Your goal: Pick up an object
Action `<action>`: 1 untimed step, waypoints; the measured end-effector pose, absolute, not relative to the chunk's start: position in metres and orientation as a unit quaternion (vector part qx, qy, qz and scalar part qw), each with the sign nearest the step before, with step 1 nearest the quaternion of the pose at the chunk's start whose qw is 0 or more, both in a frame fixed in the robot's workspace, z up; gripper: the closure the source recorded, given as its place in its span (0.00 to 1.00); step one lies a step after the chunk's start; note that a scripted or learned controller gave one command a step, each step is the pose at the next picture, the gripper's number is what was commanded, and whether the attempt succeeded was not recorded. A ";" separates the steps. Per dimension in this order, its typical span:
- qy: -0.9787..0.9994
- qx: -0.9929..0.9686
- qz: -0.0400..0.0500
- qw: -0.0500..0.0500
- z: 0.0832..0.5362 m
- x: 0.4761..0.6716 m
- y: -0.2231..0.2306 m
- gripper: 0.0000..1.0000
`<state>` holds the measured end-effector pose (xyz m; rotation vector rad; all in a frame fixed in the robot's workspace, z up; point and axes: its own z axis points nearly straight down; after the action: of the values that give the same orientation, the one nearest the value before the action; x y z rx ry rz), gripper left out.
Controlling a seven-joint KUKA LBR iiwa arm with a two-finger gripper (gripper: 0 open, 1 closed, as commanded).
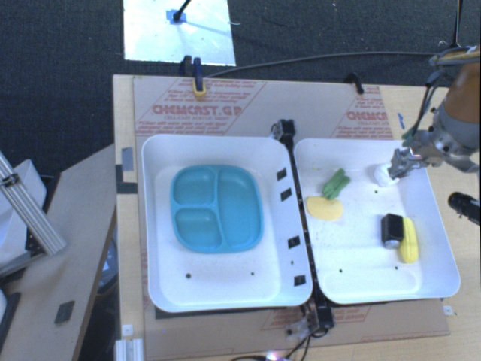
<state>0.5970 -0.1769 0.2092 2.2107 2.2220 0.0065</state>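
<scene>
Fingers (397, 164) hang low over the far right part of the right bin (443, 277), right beside a small white object (383, 174) that lies just to their left, touching or nearly so; whether they are spread or pressed together I cannot tell from here. That white piece looks like the nearest thing to grab, roundish with no clear long axis. Toward the near edge lie a black block (391, 229) touching a yellow banana-shaped toy (409, 240), with a green piece (336, 183) and a yellow lump (325, 209) further left.
</scene>
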 end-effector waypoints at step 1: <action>0.710 0.704 0.001 0.000 0.202 0.598 -0.122 1.00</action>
<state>0.5981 -0.1217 0.2017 2.2110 2.2317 0.0028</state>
